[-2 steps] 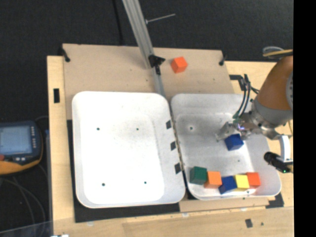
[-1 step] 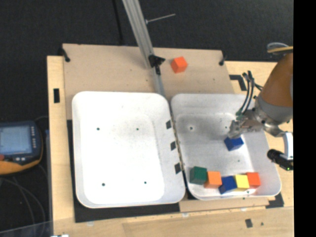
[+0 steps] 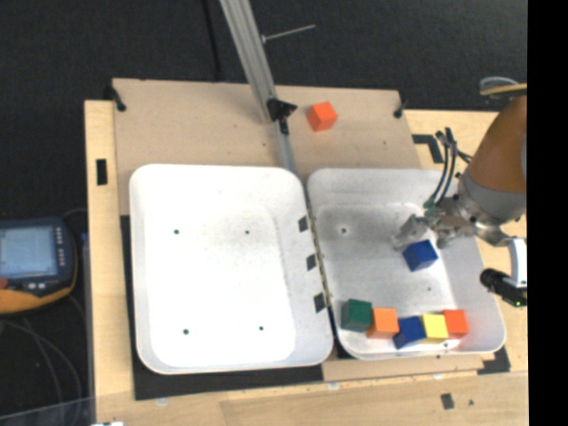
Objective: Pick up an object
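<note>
A blue block (image 3: 421,255) sits tilted in the middle right of the right bin (image 3: 355,202). My gripper (image 3: 428,232) is directly above and touching the block's upper edge, and the wrist hides how it meets the block. Along that bin's front wall runs a row of blocks: green (image 3: 357,314), orange (image 3: 385,320), blue (image 3: 409,330), yellow (image 3: 435,327) and red-orange (image 3: 455,321).
The left bin (image 3: 217,264) lies beside the right one. An orange cube (image 3: 321,115) rests on the bench behind the bins. A slanted metal rail (image 3: 253,56) rises from the back. A handheld screen unit (image 3: 31,256) lies off the bench at the left.
</note>
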`<state>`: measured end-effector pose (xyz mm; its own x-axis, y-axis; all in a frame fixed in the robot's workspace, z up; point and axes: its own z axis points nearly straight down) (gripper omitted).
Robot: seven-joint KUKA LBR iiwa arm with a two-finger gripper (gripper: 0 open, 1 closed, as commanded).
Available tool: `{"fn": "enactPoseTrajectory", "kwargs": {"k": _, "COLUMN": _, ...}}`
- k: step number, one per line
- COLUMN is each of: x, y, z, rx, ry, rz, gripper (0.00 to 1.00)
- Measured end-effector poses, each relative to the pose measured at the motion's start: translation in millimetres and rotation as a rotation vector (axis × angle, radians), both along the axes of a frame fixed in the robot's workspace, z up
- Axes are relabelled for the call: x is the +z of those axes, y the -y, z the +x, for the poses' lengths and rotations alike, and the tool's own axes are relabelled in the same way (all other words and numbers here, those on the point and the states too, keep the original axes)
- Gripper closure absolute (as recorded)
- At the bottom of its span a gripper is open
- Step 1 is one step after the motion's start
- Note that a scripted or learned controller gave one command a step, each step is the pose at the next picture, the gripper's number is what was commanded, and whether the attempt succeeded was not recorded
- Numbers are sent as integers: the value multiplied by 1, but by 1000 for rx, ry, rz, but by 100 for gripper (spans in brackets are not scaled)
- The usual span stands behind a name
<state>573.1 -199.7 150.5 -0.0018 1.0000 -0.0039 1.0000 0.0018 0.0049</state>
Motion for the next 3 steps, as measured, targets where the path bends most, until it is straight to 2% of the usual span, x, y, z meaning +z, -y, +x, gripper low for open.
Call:
{"fn": "enactPoseTrajectory", "kwargs": {"k": 1, "x": -52, "y": -2, "z": 23, "rx": 1, "ry": 3, "rz": -3, "gripper": 0}}
{"fn": "enactPoseTrajectory", "kwargs": {"k": 2, "x": -53, "y": 14, "z": -6, "rx": -4, "ry": -3, "rz": 1, "gripper": 0}}
{"fn": "enactPoseTrajectory", "kwargs": {"k": 3, "x": -41, "y": 15, "z": -4, "rx": -4, "ry": 2, "rz": -1, "gripper": 100}}
